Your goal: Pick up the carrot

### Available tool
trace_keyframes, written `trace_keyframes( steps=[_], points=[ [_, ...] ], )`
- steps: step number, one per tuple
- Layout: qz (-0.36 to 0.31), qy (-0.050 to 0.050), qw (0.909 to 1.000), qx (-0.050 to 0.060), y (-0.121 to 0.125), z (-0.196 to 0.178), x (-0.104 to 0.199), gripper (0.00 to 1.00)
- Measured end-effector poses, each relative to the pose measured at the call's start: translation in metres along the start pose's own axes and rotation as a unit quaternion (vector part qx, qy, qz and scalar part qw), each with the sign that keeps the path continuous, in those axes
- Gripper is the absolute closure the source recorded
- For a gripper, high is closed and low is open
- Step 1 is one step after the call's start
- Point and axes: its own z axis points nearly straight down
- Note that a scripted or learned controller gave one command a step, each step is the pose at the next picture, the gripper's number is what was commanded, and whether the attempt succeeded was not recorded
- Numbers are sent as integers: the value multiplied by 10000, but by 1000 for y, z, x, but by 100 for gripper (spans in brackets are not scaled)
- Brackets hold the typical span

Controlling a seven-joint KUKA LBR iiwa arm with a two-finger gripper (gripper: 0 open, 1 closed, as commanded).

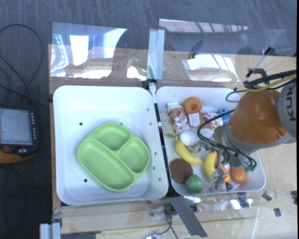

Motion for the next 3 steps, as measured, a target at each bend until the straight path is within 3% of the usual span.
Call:
trace_keyframes(
  steps=[1,2,3],
  points=[
    [-5,-12,10000,6,0,-11,-3,100],
    [-875,-15,9962,-40,-48,-3,11,100],
    [-1155,28,9933,-45,-23,-98,-20,100]
  ],
)
